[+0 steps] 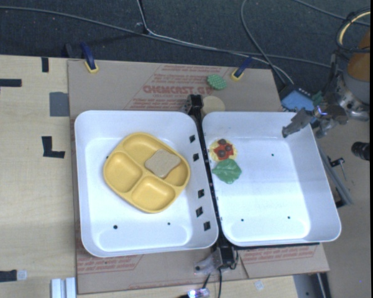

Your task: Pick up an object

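A yellow divided plate [137,179] lies in the left bin [99,228], with a tan bread slice [162,162] in its upper right compartment. In the right bin [280,216], near its left wall, a small yellow and red food toy [223,149] lies just above a green leafy piece [227,171]. My gripper [306,128] hovers over the right bin's upper right corner, far from both toys. Its two dark fingers stand apart, open, with nothing between them.
Beyond the bins, a small green object [216,81] and a tan disc [214,102] rest on the cardboard. Blue clamps [89,61] hold the cardboard's far edge. Cables [261,36] trail across the dark floor behind. The black divider [202,166] separates the bins.
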You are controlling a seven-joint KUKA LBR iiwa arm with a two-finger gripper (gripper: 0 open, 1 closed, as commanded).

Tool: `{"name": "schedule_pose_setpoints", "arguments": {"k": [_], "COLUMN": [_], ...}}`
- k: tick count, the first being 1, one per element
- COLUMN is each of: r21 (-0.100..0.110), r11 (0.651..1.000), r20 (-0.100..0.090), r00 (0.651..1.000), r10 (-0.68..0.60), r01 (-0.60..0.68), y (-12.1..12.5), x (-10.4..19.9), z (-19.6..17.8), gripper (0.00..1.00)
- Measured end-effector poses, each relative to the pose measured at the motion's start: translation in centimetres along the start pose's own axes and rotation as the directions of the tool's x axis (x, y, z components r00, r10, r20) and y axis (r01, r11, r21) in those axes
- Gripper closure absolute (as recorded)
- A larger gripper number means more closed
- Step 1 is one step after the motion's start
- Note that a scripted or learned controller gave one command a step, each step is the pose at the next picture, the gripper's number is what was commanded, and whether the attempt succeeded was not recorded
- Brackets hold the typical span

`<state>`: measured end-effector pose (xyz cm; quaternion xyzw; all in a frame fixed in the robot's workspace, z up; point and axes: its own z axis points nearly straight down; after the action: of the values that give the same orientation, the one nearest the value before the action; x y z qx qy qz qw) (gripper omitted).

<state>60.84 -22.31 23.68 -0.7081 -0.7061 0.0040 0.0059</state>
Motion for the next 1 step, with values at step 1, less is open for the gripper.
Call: {"name": "schedule_pose_setpoints", "arguments": {"k": [1], "r21": [-0.013], "r11": [1.0], "r20": [0.003], "r00": [1.0], "r10": [-0.004], "r01": [0.004], "y": [0.26], "x": [0.07], "z": [-0.83], "gripper": [0.0]}}
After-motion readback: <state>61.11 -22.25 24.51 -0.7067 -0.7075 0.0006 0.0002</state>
